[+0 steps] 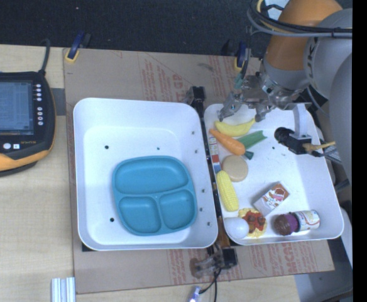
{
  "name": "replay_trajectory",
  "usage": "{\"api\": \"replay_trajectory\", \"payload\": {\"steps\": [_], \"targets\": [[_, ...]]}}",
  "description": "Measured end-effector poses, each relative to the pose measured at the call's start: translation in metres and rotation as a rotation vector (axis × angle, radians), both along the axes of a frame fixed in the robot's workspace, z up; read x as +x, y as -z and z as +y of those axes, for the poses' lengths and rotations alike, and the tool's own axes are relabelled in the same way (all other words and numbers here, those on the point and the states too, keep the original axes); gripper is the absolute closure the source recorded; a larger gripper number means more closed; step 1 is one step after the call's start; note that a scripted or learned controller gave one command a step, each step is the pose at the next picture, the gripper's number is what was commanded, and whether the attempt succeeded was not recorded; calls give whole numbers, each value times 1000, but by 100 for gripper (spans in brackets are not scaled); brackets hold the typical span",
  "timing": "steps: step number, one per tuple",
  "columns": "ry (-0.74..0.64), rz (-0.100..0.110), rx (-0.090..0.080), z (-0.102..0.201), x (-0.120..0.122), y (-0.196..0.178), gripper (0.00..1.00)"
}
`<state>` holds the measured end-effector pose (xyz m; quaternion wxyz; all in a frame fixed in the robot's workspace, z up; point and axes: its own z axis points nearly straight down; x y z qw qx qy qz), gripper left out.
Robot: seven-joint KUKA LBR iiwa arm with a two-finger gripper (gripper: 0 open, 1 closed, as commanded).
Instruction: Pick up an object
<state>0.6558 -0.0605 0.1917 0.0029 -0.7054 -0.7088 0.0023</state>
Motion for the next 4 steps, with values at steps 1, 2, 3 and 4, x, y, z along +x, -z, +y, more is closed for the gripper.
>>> {"api": "replay_trajectory", "payload": {"steps": [1,2,3,4], "targets": [[0,1,0,6,0,0,0],[0,3,1,19,0,0,0],[1,0,-3,-36,-64,79,0],[1,-3,-1,-83,-163,81,0]]}}
